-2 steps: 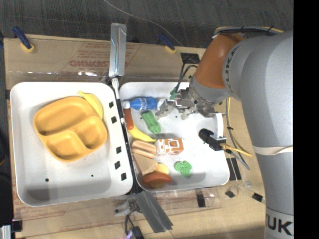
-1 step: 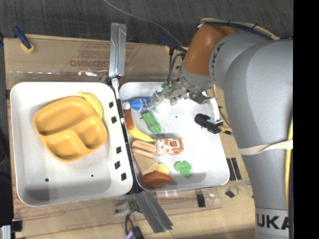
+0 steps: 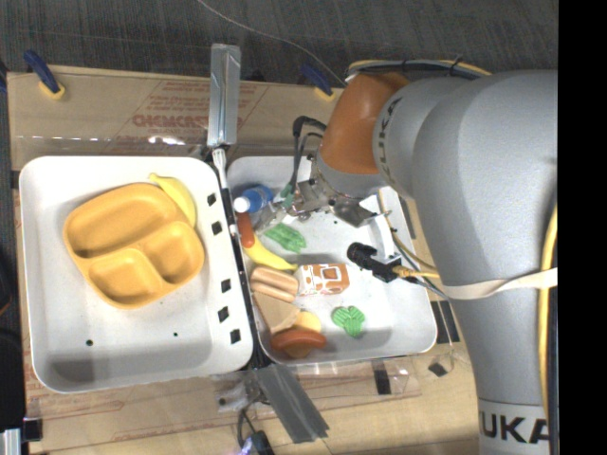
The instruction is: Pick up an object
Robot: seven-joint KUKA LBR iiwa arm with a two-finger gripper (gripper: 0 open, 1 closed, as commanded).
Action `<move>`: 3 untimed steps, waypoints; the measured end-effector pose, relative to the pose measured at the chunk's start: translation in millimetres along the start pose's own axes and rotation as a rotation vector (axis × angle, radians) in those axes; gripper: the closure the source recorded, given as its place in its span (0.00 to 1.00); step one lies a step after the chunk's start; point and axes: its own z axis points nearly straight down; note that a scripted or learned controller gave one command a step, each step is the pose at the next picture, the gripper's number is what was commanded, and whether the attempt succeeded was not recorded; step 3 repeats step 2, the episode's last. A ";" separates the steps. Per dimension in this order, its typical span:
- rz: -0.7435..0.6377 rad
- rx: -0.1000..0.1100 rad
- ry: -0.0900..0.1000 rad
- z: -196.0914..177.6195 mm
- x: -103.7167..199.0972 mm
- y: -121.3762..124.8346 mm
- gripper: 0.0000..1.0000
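Toys [image 3: 303,282] are scattered across the right bin [image 3: 417,325]; the gripper [image 3: 302,200] is lowered among them, its grip seemingly undeterminable.

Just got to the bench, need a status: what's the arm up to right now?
The KUKA arm reaches in from the right, its gripper low over the back of the right bin, near a blue-and-white object and a green toy. Nothing is visibly held. Toy food lies loose in that bin: a banana, a hot dog, an orange-and-white piece. The left bin holds a yellow divided tray.
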 end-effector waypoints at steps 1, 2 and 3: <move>-0.002 0.001 0.000 -10.2 -0.3 0.3 1.00; 0.072 -0.009 0.000 -104.6 86.3 35.8 1.00; 0.072 -0.009 0.000 -104.6 86.3 35.8 1.00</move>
